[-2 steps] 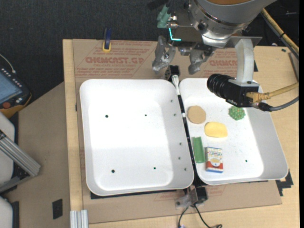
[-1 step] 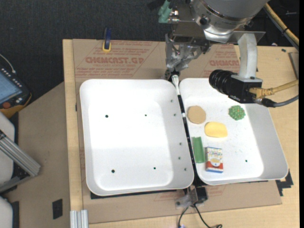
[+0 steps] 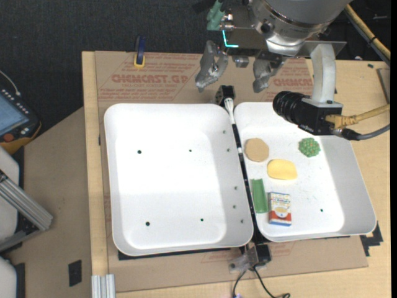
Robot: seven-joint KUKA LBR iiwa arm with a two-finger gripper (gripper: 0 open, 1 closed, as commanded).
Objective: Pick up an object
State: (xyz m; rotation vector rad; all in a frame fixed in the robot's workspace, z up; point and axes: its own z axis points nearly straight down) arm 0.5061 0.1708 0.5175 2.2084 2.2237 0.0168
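My gripper [image 3: 236, 74] hangs high above the far edge of the bench, over the seam between the two bins, open with nothing between its two grey fingers [image 3: 209, 70]. In the right bin [image 3: 347, 210] lie a round tan cookie-like disc [image 3: 256, 149], a yellow oval piece [image 3: 282, 169], a green knobbly ball [image 3: 309, 146], a green bar [image 3: 258, 195] and a small printed box [image 3: 280, 208]. All of them lie well below and in front of the gripper.
The left bin [image 3: 124, 166] stands beside the right one on brown cardboard. A black cylindrical camera unit [image 3: 302, 113] on a white bracket juts over the right bin's far edge. A blue and yellow clamp [image 3: 140, 53] sits at the cardboard's far left.
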